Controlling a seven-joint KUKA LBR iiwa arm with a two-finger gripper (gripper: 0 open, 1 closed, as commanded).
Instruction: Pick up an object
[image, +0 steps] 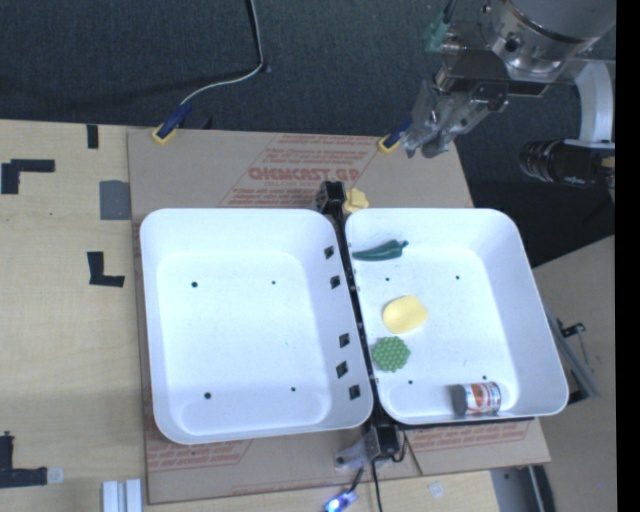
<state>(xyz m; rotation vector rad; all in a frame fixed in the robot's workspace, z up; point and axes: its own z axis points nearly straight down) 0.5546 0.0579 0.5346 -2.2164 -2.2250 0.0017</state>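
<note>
1. Nearest us, at about five o'clock in the right bin (530, 300), we see a small can (476, 398) lying on its side against the near wall, its long axis running three to nine o'clock.
2. A little farther in, close to the divider between the bins, we find a green knobbly ball (390, 353), and just beyond it, nearly touching, a yellow lemon-like object (404, 314).
3. Farther still, near the far wall of that bin, a green chili pepper (380, 250) lies with its long axis roughly three to nine o'clock.
4. The left bin (160, 300) sits alongside, sharing the middle edge.
5. Farthest from us, the gripper (432, 140) hangs above the cardboard beyond the right bin's far rim, tilted. We cannot tell how its fingers are set, and we see nothing held in it.
6. We judge that no pick has begun. Every candidate lies toward six o'clock from the gripper: the pepper is nearest, the yellow object next and well exposed, the can farthest. The move turns on travelling toward us over the rim and descending.
</note>
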